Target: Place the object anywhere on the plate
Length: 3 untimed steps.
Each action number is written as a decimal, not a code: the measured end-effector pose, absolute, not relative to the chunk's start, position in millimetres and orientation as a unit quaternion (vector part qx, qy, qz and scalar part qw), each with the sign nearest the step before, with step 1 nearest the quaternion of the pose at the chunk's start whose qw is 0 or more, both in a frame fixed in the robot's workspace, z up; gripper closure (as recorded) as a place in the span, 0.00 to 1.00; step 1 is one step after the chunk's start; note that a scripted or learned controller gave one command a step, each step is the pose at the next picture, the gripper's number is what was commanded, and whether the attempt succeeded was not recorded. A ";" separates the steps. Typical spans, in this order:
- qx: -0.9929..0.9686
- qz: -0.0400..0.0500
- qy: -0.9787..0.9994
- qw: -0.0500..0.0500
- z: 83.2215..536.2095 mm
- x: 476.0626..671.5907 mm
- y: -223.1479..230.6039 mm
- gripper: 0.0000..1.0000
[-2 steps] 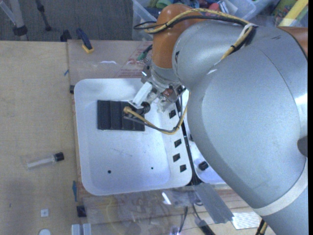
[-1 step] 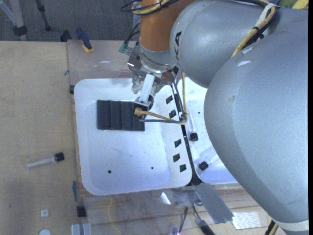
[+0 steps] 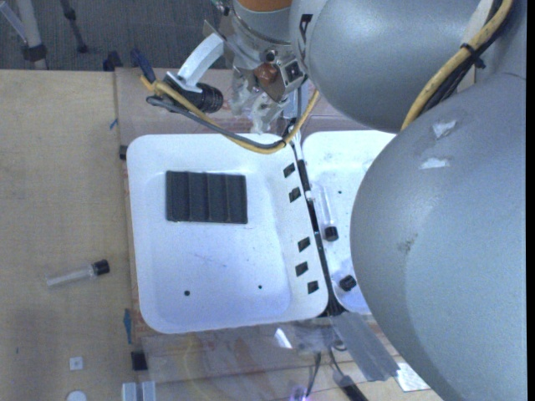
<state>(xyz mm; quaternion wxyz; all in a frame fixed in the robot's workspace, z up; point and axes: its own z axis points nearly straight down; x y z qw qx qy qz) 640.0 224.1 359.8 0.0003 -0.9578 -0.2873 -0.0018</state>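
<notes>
The ribbed dark block [image 3: 206, 197] lies flat at ten o'clock in the left bin [image 3: 159, 307], probably light, stiff and best pinched across its short sides, while the gripper [image 3: 262, 111] hangs at twelve o'clock, its state unreadable.

— Where is room left in the left bin [image 3: 150, 307]?
— Its near half is left open; the far half is taken by a dark ridged block [image 3: 206, 197].
— And the right bin [image 3: 334, 153]?
— It is largely covered by the arm [image 3: 435, 224].
</notes>
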 end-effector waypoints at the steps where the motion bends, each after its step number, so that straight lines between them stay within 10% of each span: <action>1: -0.993 -0.002 -0.118 0.000 412.6 626.9 223.5 1.00; 3: -0.939 0.004 -0.344 0.000 390.0 502.6 225.4 1.00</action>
